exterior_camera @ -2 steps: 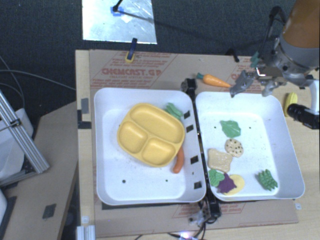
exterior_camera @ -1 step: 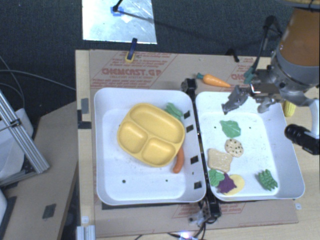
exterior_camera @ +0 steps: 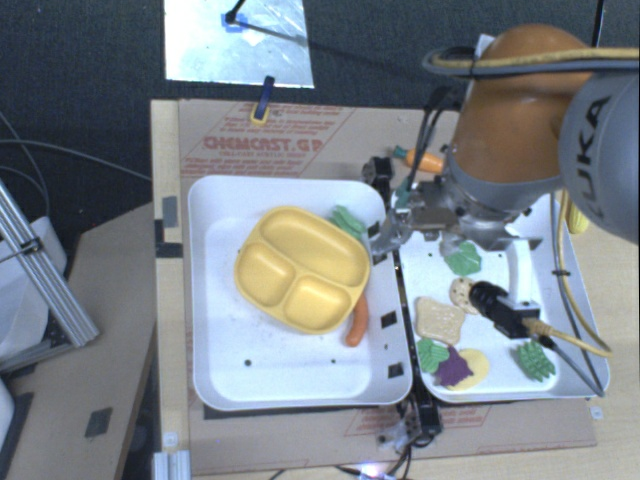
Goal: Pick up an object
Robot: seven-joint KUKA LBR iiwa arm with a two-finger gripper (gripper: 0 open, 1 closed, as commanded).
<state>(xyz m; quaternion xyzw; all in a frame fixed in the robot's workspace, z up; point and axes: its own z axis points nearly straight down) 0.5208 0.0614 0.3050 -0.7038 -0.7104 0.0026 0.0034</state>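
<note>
We hover the end effector [exterior_camera: 455, 230] above the right bin [exterior_camera: 575, 373], its state unclear; next we descend on the toast [exterior_camera: 438, 320].

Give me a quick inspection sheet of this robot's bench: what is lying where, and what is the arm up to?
Surface: two white bins side by side, left bin and right bin, on a brown printed board.
Job's things: yellow divided plate tilted in the left bin, orange carrot beside its lower right edge, green leaf at its upper right. In the right bin: toast slice, purple grapes, green pieces.
Clutter: nothing seen.
Gripper: the gripper sits over the divider between the bins; finger state unclear.
Cables: yellow cable across the right bin; black cables at left.
Surroundings: shiny sheet on dark floor.
</note>
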